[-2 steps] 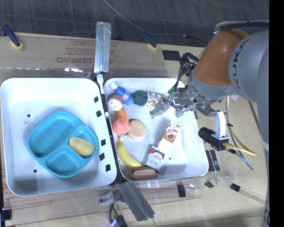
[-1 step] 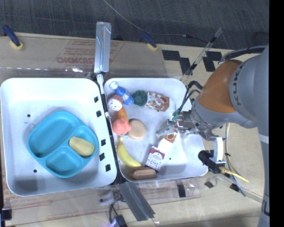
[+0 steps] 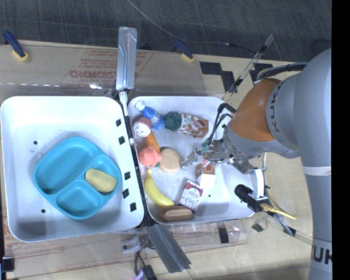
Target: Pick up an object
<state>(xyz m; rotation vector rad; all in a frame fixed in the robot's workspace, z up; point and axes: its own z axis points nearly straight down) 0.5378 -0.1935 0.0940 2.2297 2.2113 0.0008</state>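
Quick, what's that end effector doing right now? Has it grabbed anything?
End effector: low in the right bin; open or closed cannot be told, nor any hold.

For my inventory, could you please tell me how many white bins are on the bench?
2: the left bin holds a blue tray; the right bin holds the food items, under the gripper.

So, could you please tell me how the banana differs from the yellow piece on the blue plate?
The banana is long and curved; the yellow piece is short and rounded. The banana lies loose in the right bin, the yellow piece on the blue plate in the left bin. Both are yellow.
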